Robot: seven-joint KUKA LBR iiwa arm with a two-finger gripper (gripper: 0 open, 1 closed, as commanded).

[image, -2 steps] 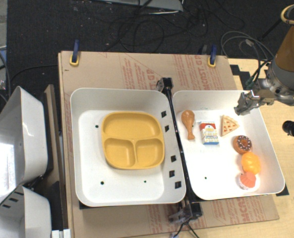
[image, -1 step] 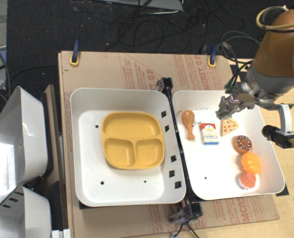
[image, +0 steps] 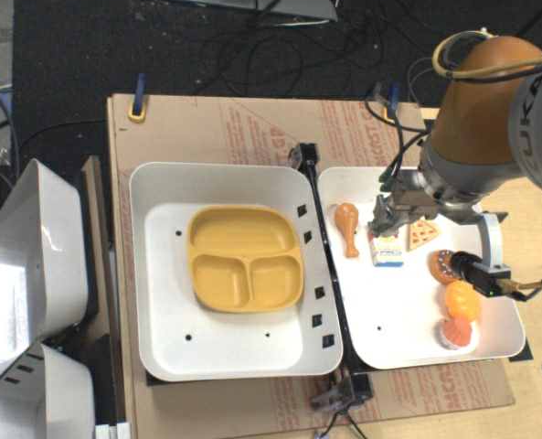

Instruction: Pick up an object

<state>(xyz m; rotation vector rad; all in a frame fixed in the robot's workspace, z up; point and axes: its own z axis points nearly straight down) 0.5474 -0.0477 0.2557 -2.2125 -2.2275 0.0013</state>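
Tool (image: 387, 228) down in right bin (image: 408, 350), directly over small box (image: 388, 252); can't tell grip state. Left of box: chicken leg (image: 346, 226). Right of box: pizza slice (image: 423, 235), donut (image: 444, 265), orange (image: 462, 302).

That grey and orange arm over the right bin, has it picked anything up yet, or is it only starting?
Nothing looks lifted yet. The gripper is low in the right bin, just above a small carton, so a grab seems under way. The chicken leg, pizza slice and carton all lie on the bin floor. Closing on one item and raising it remains.
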